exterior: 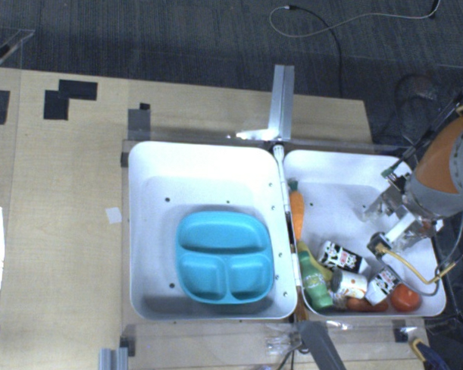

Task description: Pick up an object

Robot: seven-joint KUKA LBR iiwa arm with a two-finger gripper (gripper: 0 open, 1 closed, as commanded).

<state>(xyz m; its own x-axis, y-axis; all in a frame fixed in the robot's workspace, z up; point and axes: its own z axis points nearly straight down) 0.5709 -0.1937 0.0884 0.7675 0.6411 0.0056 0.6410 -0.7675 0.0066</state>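
While the gripper (371, 209) hangs by the right bin's (330, 184) right edge, we cannot tell if it's parted or closed. No object looks lifted; pick not yet done.

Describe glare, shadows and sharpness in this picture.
Camera view: bright glare streak at the left of the bench; soft shadow between the blue divided tray and the left bin's near wall; small labels in the right bin look blurred.
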